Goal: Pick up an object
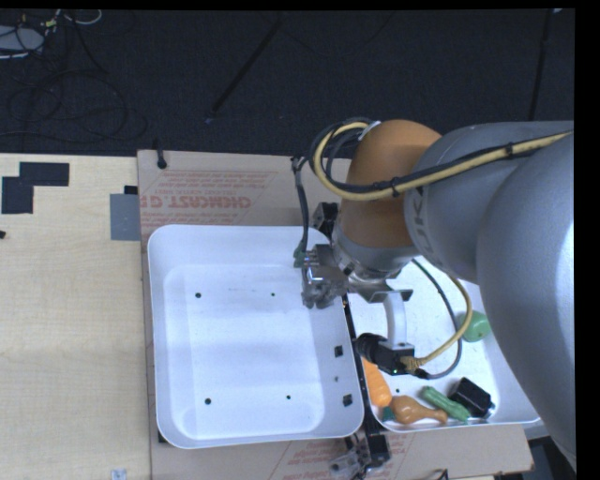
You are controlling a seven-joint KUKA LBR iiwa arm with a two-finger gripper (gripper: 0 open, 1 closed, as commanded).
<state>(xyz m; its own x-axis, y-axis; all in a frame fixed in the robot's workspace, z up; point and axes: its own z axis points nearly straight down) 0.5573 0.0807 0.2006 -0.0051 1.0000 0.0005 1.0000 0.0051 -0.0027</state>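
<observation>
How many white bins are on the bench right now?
2. The left bin lies in open view; the right bin sits beside it, largely covered by the arm, with small objects at its near edge.

We were looking at a robotics lab. A grey industrial arm [506,216] with an orange band [389,178] reached over two white bins [164,281] set on printed cardboard [225,187] on a pale wooden bench [66,319], with loose cables [56,28] lying on dark flooring [281,75] behind it.
</observation>
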